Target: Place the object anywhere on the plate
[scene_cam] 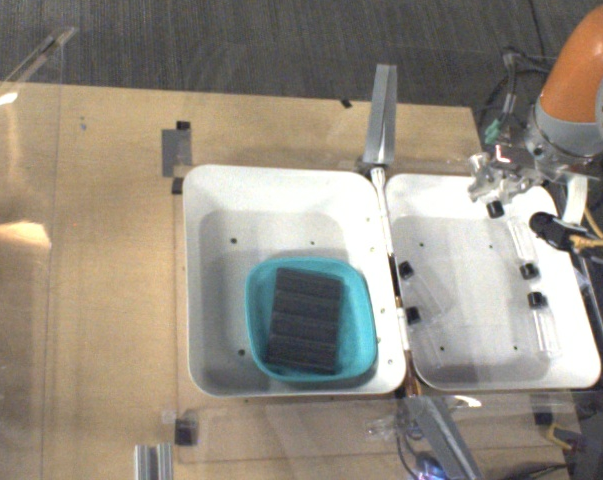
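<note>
Entry, as I logged it from the remote station: dark ridged block (pixel 304 319) lay flat on the teal plate (pixel 358 308), inside the left bin (pixel 211 268). Right bin (pixel 461 268) sat alongside, touching. Gripper (pixel 496 190) hovered over the right bin's far right corner, well apart from the block, holding nothing I could see.

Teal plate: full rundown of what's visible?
The teal plate is a shallow, rounded-square dish with a raised rim, seemingly plastic. It sits flat in the left white bin, toward that bin's near right corner. A dark grey ribbed rectangular block lies on it, slightly tilted and covering much of its centre.
</note>
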